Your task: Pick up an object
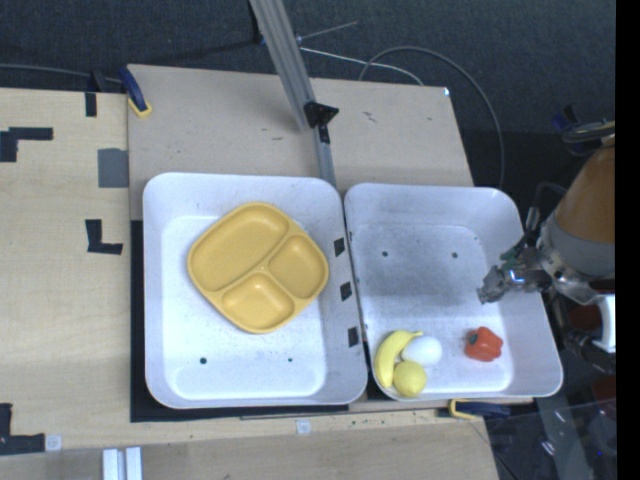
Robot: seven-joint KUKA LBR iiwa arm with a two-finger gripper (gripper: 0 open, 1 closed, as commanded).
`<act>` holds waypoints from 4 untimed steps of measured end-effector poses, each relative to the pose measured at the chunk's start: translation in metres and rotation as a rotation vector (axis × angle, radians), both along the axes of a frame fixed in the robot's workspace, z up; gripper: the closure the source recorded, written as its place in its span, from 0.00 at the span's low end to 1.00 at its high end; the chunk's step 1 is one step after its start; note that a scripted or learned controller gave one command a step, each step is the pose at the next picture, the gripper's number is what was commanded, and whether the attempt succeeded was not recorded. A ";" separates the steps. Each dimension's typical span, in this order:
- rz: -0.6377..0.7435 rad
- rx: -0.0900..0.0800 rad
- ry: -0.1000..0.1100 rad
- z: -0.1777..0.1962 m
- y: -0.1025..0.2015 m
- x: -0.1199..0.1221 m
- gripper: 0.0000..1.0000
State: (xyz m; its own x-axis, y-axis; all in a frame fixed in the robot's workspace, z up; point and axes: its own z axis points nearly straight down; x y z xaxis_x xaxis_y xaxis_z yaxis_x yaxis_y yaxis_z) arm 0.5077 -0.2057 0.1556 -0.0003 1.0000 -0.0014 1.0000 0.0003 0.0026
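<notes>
The gripper (495, 286) hangs over the right-hand part of the right bin (430, 200), near its far-right wall, and nothing shows between its tips; whether they stand wide or narrow cannot be told at this size. Closest to it, just below and slightly left, lies a small red pepper (484, 344) on the bin floor, apart from the gripper and untouched. Further left along the bin's lower edge sits a cluster: a white egg (424, 350) touching a curved banana (392, 353), with a lemon (410, 377) pressed against both. Well away to the left, across the divide between the bins, a yellow divided plate (258, 266) lies tilted in the left bin (165, 298). As for progress, nothing is picked up yet: every object rests on a bin floor. By this view the arm is only in the approach, and descent, closing and lifting all remain, the pepper being the likeliest target since it is nearest.
</notes>
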 end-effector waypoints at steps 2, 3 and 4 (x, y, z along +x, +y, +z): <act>0.001 -0.001 -0.002 0.098 -0.003 -0.009 1.00; 0.007 0.003 0.002 0.103 0.049 0.011 1.00; 0.006 0.003 0.004 0.092 0.100 0.016 1.00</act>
